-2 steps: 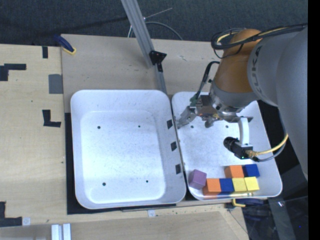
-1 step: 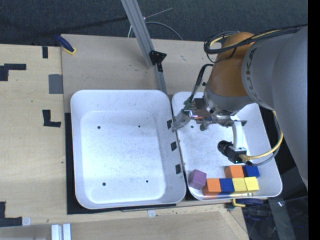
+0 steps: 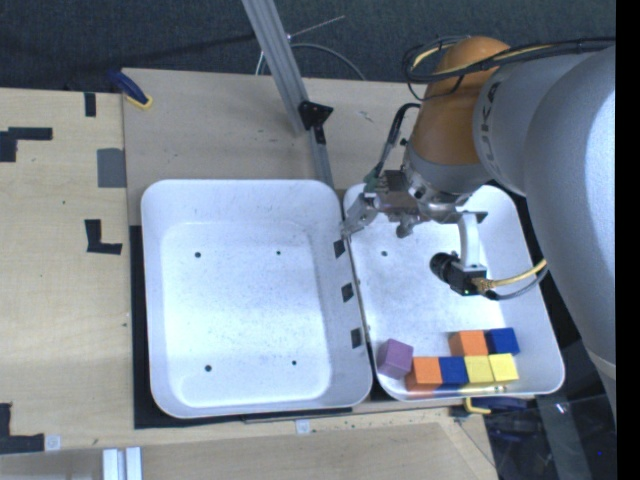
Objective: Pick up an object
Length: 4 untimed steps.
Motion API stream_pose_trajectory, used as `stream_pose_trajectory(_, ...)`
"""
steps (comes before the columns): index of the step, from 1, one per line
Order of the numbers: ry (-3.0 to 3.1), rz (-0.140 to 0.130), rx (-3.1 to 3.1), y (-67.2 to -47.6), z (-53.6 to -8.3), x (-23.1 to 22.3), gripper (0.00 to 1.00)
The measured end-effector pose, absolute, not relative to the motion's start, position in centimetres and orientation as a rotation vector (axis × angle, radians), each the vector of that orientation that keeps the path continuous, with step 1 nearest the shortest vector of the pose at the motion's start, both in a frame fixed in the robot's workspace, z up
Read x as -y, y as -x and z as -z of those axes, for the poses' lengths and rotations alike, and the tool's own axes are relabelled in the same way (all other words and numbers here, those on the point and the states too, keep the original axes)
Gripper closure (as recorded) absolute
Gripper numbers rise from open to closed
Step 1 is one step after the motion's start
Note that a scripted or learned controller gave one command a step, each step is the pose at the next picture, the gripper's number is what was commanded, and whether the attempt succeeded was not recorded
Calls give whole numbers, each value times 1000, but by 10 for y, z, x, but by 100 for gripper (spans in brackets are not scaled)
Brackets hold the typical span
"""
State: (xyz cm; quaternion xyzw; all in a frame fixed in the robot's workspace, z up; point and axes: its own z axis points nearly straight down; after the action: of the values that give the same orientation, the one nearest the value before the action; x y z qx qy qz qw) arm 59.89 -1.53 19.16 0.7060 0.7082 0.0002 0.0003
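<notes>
Right now your biggest worry is distance: the pincer [image 3: 405, 213] hangs over the back of the right bin [image 3: 530, 268], close to the wall it shares with the left bin [image 3: 240, 298], while every block sits along that bin's front edge, well apart from it. You have a purple block [image 3: 397, 356] standing a little to the left of the rest, then an orange block [image 3: 427, 370] touching a blue block [image 3: 453, 370], a yellow block [image 3: 479, 369] and another yellow block [image 3: 503, 367], with a second orange block [image 3: 468, 343] and a second blue block [image 3: 502, 341] packed just behind them. If you drop straight down from where you are, I judge you would close on bare bin floor. If you move to the cluster, the tight packing is the trouble: the blocks touch side to side, so a finger has no gap to enter and may land on top of a neighbour or shove the row against the front wall. The purple block looks the safest choice, since it stands freer, though it lies close to the wall between the bins, and a finger could catch that rim. Watch too the loose cable [image 3: 510, 280] and black fitting [image 3: 452, 271] trailing below the wrist; they could drag across blocks on a low pass. As for the pincer itself, you cannot tell from this slanted view how wide it stands, and nothing shows gripped in it.
</notes>
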Motion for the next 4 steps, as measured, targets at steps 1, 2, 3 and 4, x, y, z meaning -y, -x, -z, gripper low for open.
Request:
stream_pose_trajectory(1,-2216,-2,-2228,-630,-192,-28,0)
stream_pose_trajectory(2,-2220,4,-2225,-612,-192,-52,0)
stream_pose_trajectory(3,-2222,6,-2223,-589,-192,-60,0)
stream_pose_trajectory(4,-2222,7,-2225,-550,-192,-77,0)
